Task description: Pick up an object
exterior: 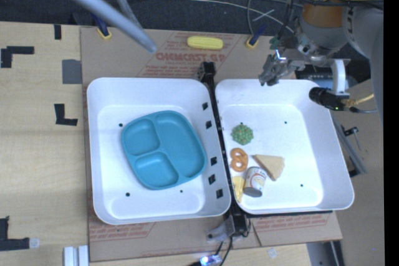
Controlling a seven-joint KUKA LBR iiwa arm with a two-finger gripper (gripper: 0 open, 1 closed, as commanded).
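four small things sit clustered in your right bin (324, 196). gripper (272, 75) hangs over its far rim, can't tell its state. go for the green ball (242, 133), it's most apart.

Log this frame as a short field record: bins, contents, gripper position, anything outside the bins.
left bin: holds a blue divided plate
right bin: green ball, pretzel, tan wedge, small can on its side, clustered near the left wall
gripper: above the right bin's far rim, apart from the objects, nothing seen between its fingers
outside bins: yellow banana-like item on the cardboard behind
task status: pick not yet done
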